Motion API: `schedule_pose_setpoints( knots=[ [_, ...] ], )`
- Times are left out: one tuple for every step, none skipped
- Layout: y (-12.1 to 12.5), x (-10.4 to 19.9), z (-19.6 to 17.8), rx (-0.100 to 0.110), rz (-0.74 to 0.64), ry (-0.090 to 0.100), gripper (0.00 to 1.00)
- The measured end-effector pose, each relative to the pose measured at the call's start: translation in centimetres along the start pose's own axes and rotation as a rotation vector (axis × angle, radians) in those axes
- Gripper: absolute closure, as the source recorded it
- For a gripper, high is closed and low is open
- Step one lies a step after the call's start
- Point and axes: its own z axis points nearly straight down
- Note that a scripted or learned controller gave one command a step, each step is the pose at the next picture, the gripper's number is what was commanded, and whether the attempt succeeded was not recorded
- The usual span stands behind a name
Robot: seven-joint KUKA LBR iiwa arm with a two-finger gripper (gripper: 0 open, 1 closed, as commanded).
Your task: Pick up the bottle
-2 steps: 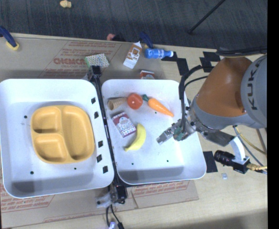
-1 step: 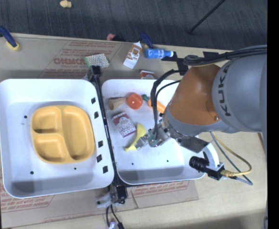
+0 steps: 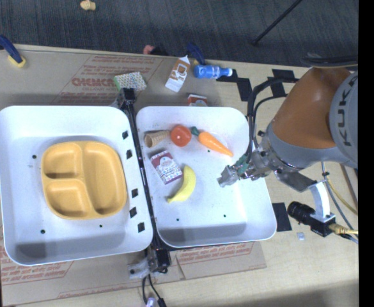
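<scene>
Arm (image 3: 314,117) of mine reaches in from the right of the frame, its orange band and grey wrist bulking over the right rim of the right bin (image 3: 238,226). My tool (image 3: 228,176) hangs low at the arm's end, pointing left over the bin's right-hand floor, right of centre in the frame. It is small and blurred here, so I cannot tell how it is set, and I see nothing gripped in it.

The bottle (image 3: 209,72), blue with a white end, lies on its side on the worktop (image 3: 78,75) above the right bin, outside it, near the top centre of the frame and well apart from my tool. A small carton (image 3: 178,73) stands just left of it.

In the right bin a carrot (image 3: 212,143) lies at a slant in the upper middle, with a red tomato (image 3: 181,135) just left of it and a tan cone-like piece (image 3: 155,138) left of that. Below them sit a small red-and-white box (image 3: 166,167) and a banana (image 3: 183,185), close together.

The left bin (image 3: 14,235) holds a yellow divided tray (image 3: 84,179) with three compartments, lying near its middle.
</scene>
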Motion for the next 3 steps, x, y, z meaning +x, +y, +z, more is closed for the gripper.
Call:
schedule_pose_setpoints(
  knots=[
    [1.1,4.8,5.9,0.002,-0.092,0.002,1.0],
    [-0.7,-4.0,-1.2,-0.001,-0.045,0.0,1.0],
    [0.4,1.8,3.9,0.001,-0.156,0.002,1.0]
  ],
)
